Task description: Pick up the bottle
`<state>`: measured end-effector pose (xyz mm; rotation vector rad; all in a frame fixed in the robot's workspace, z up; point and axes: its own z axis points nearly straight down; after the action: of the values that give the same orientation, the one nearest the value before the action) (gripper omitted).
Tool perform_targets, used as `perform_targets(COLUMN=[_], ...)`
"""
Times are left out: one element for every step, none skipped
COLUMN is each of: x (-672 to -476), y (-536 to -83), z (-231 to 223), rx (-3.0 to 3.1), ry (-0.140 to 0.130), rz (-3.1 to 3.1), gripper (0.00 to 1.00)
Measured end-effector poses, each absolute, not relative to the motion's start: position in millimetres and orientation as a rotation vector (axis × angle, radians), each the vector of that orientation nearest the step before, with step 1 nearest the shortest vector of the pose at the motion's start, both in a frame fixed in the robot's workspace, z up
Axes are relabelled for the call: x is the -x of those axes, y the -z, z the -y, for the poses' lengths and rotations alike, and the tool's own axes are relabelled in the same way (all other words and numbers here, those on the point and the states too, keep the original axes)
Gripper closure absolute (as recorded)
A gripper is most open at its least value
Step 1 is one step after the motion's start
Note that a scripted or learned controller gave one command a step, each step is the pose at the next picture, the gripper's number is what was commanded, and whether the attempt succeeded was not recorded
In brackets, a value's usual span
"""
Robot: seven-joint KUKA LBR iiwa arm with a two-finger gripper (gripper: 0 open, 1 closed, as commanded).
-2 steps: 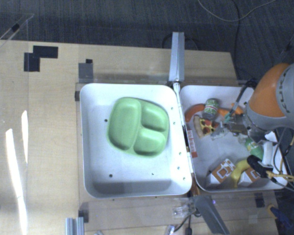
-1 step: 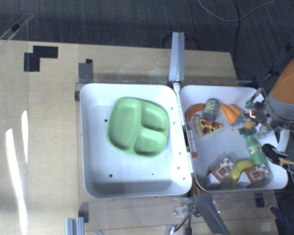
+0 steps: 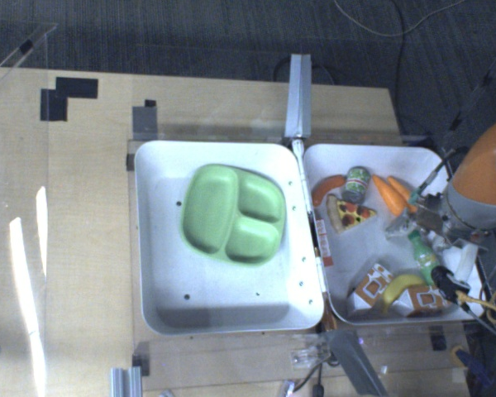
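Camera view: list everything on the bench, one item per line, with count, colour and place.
Left bin: one, white, left half of the bench.
Divided tray: one, green, inside the left bin.
Right bin: one, white, beside the left bin.
Can: one, green label, top of the right bin.
Carrot: one, orange, right of the can.
Pizza slice: one, yellow and red, below the can.
Banana: one, yellow, bottom of the right bin.
Bottle: one, green, right side of the right bin, under the gripper.
Gripper: one, grey, over the bottle.
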<state>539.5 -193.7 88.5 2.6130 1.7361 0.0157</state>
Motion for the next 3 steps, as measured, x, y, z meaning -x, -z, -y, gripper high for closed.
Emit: perform_targets(x=[-513.3, -502.7, -506.1], y=[-122, -89, -100], z=[179, 164, 162], rx=[-2.733, -2.705, -2.698], ry=[-0.004, -0.014, -0.024], rz=[-1.547, -1.58, -1.586], gripper=[0.0, 0.0, 1.0])
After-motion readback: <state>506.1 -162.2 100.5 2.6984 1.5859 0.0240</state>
